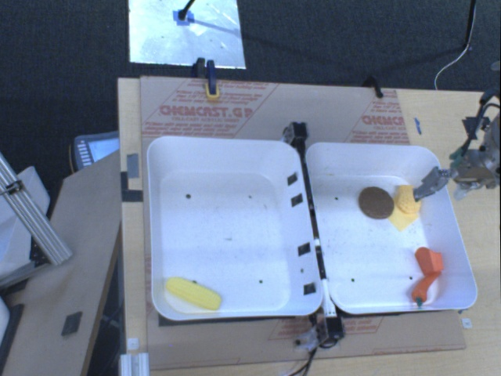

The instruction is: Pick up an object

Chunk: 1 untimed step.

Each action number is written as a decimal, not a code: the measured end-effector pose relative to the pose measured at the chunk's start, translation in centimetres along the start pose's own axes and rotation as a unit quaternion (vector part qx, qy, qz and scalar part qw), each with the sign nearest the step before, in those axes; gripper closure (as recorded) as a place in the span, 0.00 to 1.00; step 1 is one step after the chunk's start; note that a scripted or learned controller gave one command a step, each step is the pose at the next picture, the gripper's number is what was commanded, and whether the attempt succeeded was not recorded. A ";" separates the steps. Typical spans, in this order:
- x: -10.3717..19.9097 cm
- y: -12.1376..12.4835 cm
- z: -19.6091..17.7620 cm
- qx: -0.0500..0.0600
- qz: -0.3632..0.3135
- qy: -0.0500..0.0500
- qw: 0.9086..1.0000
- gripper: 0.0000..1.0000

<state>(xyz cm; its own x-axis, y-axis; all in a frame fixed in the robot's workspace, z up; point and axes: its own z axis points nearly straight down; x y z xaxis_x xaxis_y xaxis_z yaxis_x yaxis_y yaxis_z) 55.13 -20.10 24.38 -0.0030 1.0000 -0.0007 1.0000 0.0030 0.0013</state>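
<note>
— Two white bins side by side on the desk (133, 131). What's in the left bin (156, 163)?

— One thing: a yellow corn cob (192, 294) lying flat in the near left corner, close to the front wall. The rest of that floor is bare white with a few dark specks.

— And the right bin (337, 159)?

— That's the busy one. A round brown disc (376, 203) lies flat a little right of the bin's middle. Just beside it, on its right, a yellow piece (405, 207) with a ridged top and a flatter wedge under it; I can't tell if the two touch. Near the front right corner sits an orange carrot (427, 272), its narrow end pointing toward the front wall.

— Where's the arm?

— Coming in from the right. The gripper (430, 183) hangs over the right bin's far right edge, its grey tip slanting down toward the yellow piece, right at its upper right side.

— Has it got anything?

— Nothing visibly between the fingers. Whether they're spread or pinched together, I honestly can't tell from here; they read as one grey blade.

— And between the bins?

— A dark strip with black clips (297, 200) runs along the shared wall.
</note>
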 end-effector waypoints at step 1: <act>6.3 2.9 13.2 0.003 -0.004 0.003 1.000 0.00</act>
<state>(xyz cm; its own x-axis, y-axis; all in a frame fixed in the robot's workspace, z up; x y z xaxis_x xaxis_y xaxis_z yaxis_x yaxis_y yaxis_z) 58.07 -13.84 11.22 -0.0102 0.9999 0.0044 0.9999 0.0102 -0.0055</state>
